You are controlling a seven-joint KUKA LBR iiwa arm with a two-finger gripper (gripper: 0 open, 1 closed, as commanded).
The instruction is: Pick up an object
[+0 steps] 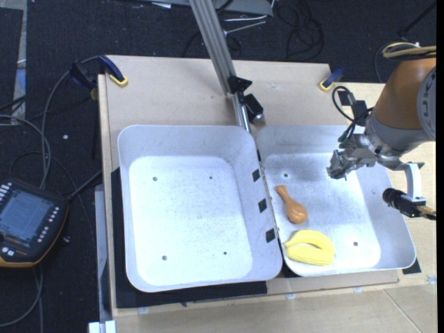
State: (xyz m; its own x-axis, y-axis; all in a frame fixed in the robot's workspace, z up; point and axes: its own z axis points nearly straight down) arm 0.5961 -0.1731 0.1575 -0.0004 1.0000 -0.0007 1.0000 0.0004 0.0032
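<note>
In the right bin (388,252) lie two objects: an orange-tan spoon-shaped piece (291,205) near the bin's left side and a yellow banana-like object (310,248) at the front left corner. My gripper (338,171) hangs over the upper middle of the right bin, up and to the right of the spoon-shaped piece, apart from both objects. Nothing shows between it and the bin floor.
The left bin (132,186) sits beside the right one, joined along a seam with black clips (263,203). A slanted metal pole (218,47) rises from the back centre. Clamps mark the bench's rear corners. A teach pendant (24,220) lies off the bench at left.
</note>
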